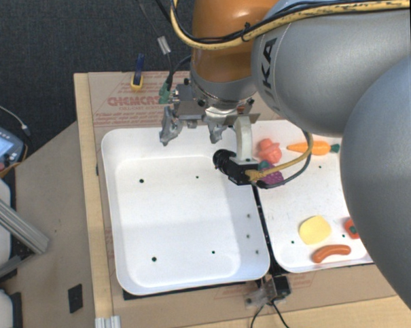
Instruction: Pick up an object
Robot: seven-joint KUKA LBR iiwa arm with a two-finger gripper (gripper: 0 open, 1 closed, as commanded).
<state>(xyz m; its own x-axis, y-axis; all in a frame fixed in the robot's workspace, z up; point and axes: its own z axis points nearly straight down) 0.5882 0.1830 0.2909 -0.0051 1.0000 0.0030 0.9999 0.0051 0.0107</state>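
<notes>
My gripper (pixel 192 132) hangs over the far rim of the left bin (pixel 125 197), its two grey fingers (pixel 168 132) spread apart with nothing between them. It is open. The objects lie in the right bin (pixel 289 204): a pink toy (pixel 268 150), an orange carrot (pixel 311 148), a purple piece (pixel 273 179), a yellow lump (pixel 314 229) and a red sausage (pixel 331 253). All of them sit to the right of the gripper, apart from it. The arm's large grey body hides the right bin's far right part.
A black cable fitting (pixel 230 168) dangles from the wrist over the divide between the bins. A small red item (pixel 350 229) peeks out beside the arm. Brown cardboard (pixel 121 99) borders the bins at the back, with a blue and yellow clip (pixel 138 76) on it.
</notes>
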